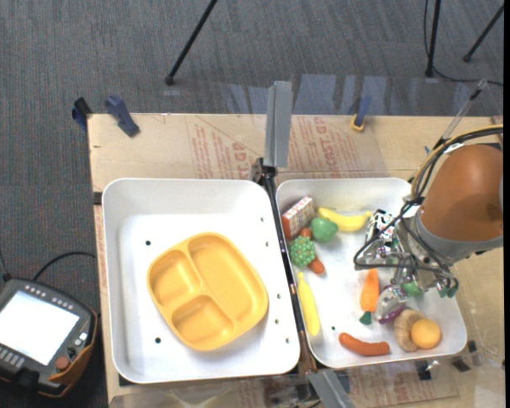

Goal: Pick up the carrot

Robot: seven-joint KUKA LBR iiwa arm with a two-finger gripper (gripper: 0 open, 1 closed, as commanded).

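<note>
The carrot (371,289) is orange with a small green tip at its near end. It lies almost lengthwise in the right bin (340,187), right of the middle. My gripper (398,272) hangs low over the same bin. It is just to the right of the carrot and very close to its upper half, under the grey wrist and the orange band (463,195). The wrist and its cables hide the gripper's tip, so I cannot make out whether anything is in its grasp. The carrot still rests on the bin floor.
The right bin also holds a banana (344,220), green pepper (324,229), red-and-white box (297,215), broccoli (303,251), yellow corn (308,306), red sausage (364,344), purple eggplant (391,314) and an orange ball (425,334). A yellow divided plate (206,289) lies in the left bin (123,228).
</note>
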